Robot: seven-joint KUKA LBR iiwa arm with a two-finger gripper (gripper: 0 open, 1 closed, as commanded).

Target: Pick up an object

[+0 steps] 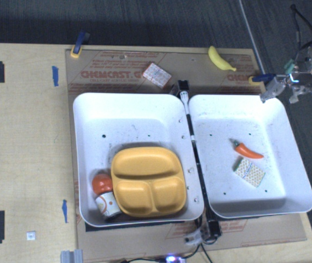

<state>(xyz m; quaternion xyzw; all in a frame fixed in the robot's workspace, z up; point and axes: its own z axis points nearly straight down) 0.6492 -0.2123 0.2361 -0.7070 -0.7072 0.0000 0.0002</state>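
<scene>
While the gripper hovers off the right bin's far corner, finger state unclear, an orange pepper lies touching a patterned packet; descending there risks snagging both or slipping.

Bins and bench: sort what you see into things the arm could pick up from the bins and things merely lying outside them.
In the bins: yellow divided tray, tomato, small can, chilli pepper, patterned packet.
Outside: banana, patterned card, blue clamp.
</scene>
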